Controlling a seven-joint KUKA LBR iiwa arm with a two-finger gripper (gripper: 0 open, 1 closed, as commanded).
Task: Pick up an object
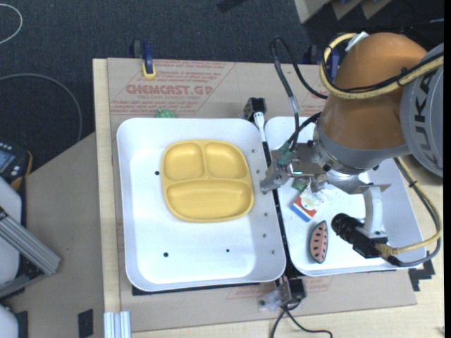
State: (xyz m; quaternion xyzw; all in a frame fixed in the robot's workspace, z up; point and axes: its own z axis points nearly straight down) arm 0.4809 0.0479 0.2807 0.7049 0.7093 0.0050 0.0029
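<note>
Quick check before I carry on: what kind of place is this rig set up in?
Probably a robotics lab or test cell, not a kitchen: two white bins sit on a brown board held by a clamp, loose cables trail over dark carpet, with the arm overhead.

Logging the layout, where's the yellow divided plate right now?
The yellow divided plate lies in the left white bin, in its upper half, left of the arm.

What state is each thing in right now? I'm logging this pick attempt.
Yellow divided plate: upright, lying flat in the left bin.
Watermelon-slice toy: lying in the right bin, untouched.
Red, white and blue item: lying just below the arm's wrist.
Arm: low over the right bin.
</note>
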